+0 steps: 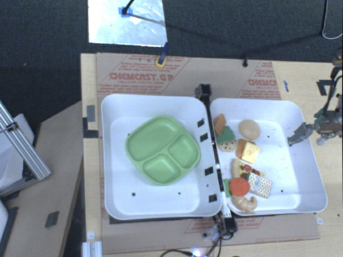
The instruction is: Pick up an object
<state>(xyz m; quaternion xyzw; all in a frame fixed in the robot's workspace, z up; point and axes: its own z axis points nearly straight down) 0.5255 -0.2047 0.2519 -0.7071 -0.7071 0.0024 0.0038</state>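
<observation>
From my feed the gripper sits at the right rim of the right bin, just over its edge and well apart from the food toys. I cannot tell how its tool is set — it reads as one grey tip at this angle, and nothing shows in it.

The things to pick from crowd the right bin's left side, against the divider. At the top lie a brown bread piece and a round tan bun, with a cookie just below the bread. A yellow cheese block sits in the middle. Lower down a red tomato touches a patterned packet, and a croissant lies near the front wall.

The right half of that bin's floor is bare white — open room between the tip and the pile.

The left bin holds a green divided plate at its centre, with bare floor along all four walls.
</observation>
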